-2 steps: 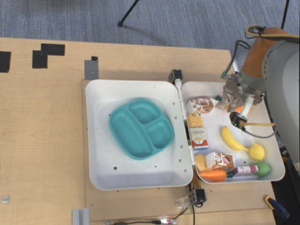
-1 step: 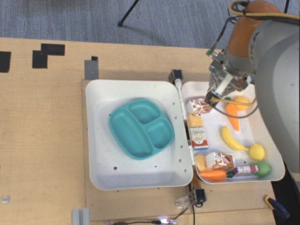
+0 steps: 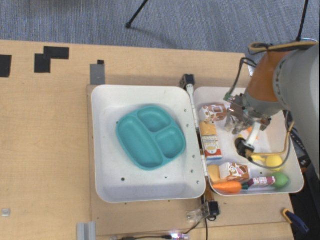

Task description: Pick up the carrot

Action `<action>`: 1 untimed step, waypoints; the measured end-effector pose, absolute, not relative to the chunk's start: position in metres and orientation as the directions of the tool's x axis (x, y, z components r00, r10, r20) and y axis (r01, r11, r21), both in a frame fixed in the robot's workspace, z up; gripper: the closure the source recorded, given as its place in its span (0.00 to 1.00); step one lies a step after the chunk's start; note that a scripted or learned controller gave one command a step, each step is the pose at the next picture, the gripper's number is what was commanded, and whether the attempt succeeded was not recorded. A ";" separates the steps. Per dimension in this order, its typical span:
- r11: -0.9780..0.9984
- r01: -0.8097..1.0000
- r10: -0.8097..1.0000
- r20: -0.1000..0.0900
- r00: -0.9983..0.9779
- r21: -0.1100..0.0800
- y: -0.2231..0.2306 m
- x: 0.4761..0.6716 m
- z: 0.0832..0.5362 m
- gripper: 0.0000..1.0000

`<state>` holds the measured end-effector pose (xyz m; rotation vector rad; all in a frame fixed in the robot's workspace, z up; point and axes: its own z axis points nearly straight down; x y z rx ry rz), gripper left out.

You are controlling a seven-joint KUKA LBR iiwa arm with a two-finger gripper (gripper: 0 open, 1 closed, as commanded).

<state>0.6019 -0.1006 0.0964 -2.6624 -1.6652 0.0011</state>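
The carrot (image 3: 227, 187) is orange and lies flat against the front wall of the right bin (image 3: 298, 178), near its front-left corner. My gripper (image 3: 244, 129) hangs over the middle of that bin, well behind the carrot and a little to its right, apart from it. The grey arm with its orange band (image 3: 265, 76) reaches in from the right above it. A small orange patch shows by the gripper's tip, and I cannot make out what it is.
The right bin is crowded: a snack packet (image 3: 214, 112), a yellow box (image 3: 211, 140), a small carton (image 3: 235, 171) just behind the carrot, a yellow fruit (image 3: 268, 160), a green ball (image 3: 281, 180) and a pink tube (image 3: 260, 182). The left bin (image 3: 107, 184) holds a teal divided plate (image 3: 150, 136).
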 end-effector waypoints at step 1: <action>-0.045 0.999 0.999 -0.003 0.045 0.006 -0.157 0.536 0.087 1.00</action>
